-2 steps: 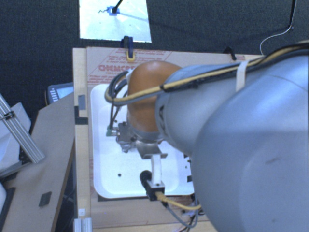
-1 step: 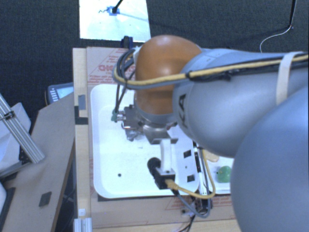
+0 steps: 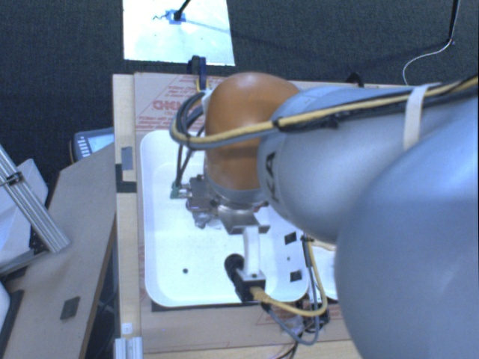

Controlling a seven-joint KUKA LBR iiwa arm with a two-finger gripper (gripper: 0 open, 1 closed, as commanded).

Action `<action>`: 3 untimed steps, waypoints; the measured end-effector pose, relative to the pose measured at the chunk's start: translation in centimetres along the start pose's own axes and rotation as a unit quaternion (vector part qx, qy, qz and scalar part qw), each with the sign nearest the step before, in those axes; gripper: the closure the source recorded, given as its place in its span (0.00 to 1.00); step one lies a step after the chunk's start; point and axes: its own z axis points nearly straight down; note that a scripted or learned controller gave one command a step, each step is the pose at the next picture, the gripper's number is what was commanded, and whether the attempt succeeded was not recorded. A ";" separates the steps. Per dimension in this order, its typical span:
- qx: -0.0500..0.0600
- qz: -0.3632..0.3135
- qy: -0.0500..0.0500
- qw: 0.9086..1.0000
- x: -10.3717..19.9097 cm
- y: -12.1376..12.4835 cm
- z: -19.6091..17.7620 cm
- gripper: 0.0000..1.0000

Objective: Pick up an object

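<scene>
Arm (image 3: 389, 200): one, grey, the nearest thing to me. It reaches in from the right and leans over the bin, I think so that the claw can work straight downward.
Bench (image 3: 90, 223): one, pale wood, it carries the bin.
Left bin (image 3: 161, 200): one, white and shallow, lying flat so that the things in it are open from above.
Dark speck (image 3: 185, 270): one, alone on the bin floor near the front rim, too small to name.
Claw (image 3: 203, 206): one, hanging under the band over the bin's middle. The wrist covers its end, so I cannot tell if it is wide or narrow, and I see nothing held.
Orange band (image 3: 239, 133): one, above the wrist.
Dark squares (image 3: 290, 238): two, flat on the floor, apart from the claw. Probably these are the objects to pick.
</scene>
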 end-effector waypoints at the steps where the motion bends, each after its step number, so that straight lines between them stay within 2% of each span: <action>1: -0.008 -0.002 0.003 1.000 0.0 1.8 -13.1 1.00; 2: -0.009 -0.002 0.005 1.000 -0.1 0.1 -30.3 1.00; 3: 0.002 0.002 -0.002 1.000 -7.0 0.3 -18.7 1.00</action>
